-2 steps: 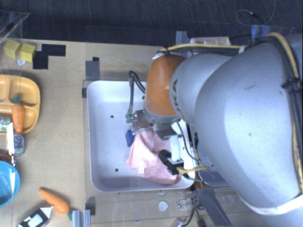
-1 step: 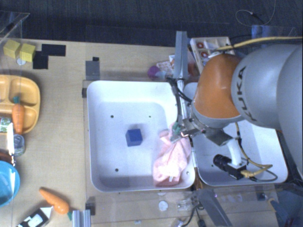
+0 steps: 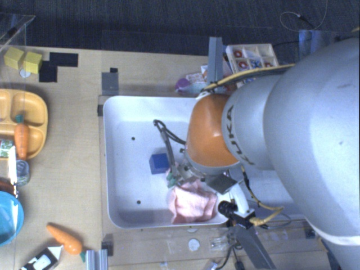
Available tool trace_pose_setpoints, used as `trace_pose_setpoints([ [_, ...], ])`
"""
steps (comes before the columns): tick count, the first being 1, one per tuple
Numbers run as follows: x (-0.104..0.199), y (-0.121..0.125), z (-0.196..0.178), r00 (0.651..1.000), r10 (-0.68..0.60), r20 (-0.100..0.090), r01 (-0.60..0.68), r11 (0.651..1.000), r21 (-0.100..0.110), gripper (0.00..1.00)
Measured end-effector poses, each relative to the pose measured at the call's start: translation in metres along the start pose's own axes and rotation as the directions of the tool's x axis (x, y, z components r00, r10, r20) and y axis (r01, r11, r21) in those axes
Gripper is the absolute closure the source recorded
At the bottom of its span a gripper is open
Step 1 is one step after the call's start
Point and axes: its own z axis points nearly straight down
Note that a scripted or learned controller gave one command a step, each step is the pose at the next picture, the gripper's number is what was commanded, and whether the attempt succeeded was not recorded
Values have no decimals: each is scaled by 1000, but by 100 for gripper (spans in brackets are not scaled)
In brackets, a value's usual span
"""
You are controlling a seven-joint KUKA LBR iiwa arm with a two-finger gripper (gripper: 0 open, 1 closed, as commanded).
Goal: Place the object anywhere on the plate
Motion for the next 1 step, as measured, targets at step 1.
trace_pose_setpoints([
  [1,-84,56,-72,999,-36,3,37,999,-5,100],
])
